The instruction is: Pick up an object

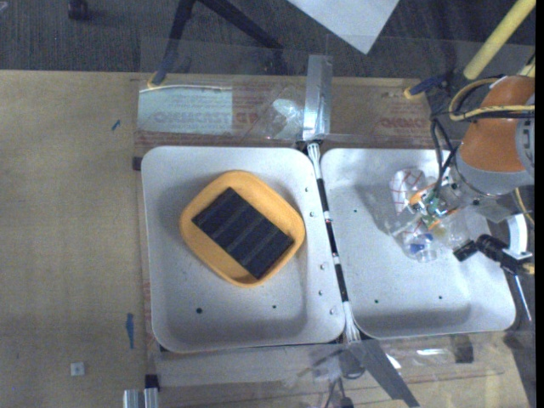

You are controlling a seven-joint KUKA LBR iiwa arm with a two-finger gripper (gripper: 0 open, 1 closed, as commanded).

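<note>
A yellow-orange rounded pad [242,227] with a black ribbed panel on top lies tilted in the middle of the left bin [170,313]. A crumpled clear plastic packet [412,215] with small red, orange and blue bits inside lies in the upper right part of the right bin [399,313]. My gripper [439,201] hangs at the packet's right edge, low over it, under the grey wrist with the orange band. The wrist hides where the gripper meets the packet.
A raised divider [330,236] runs between the two bins. Behind them lie a taped clear strip [221,113] and an upright metal bracket [318,100]. Bare wooden bench [68,228] stretches to the left. Chair legs [187,7] stand on the floor beyond.
</note>
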